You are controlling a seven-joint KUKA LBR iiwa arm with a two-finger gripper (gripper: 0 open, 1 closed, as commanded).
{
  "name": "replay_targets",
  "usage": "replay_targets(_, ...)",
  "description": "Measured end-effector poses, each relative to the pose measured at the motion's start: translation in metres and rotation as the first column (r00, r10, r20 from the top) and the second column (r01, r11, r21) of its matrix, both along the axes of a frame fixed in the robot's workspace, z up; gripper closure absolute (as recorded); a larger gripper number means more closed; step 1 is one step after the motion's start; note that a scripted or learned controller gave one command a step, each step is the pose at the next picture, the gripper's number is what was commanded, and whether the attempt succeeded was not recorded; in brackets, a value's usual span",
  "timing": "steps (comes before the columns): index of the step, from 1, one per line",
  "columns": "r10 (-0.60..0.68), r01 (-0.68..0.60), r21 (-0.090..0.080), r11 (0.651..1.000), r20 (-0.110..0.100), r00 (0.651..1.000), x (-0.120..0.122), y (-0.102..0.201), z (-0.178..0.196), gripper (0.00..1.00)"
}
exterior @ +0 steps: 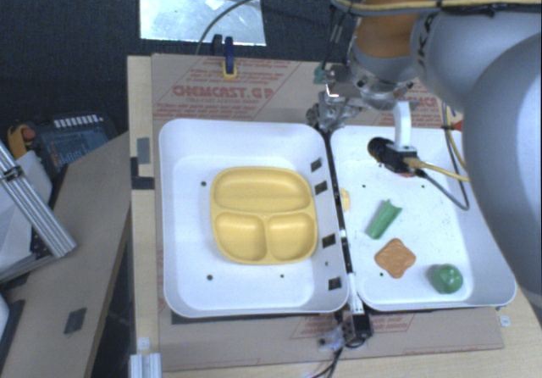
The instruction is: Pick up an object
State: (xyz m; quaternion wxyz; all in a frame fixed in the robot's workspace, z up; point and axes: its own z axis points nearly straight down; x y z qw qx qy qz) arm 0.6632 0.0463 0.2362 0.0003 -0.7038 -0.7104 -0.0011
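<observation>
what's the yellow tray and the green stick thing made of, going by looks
Yellow tray: likely moulded plastic, smooth with a soft sheen and rounded compartment edges. Green stick: probably plastic or rubber toy food; flat even colour, dull finish. Too small to be sure.

Fixed overhead slant onto both bins (254, 135)

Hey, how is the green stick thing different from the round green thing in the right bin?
The green stick is long and narrow and lies at a slant near the bin's middle; the round green piece is squat and sits near the front right corner. The stick is a lighter green, the round piece darker. Both are green and lie apart in the right bin, flanking the orange piece.
</observation>
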Motion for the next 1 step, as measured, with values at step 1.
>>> replay_targets(1, 0.0, 0.0, 0.0, 1.0, 0.0, 1.0, -0.0025, 0.0599, -0.011, 1.0)
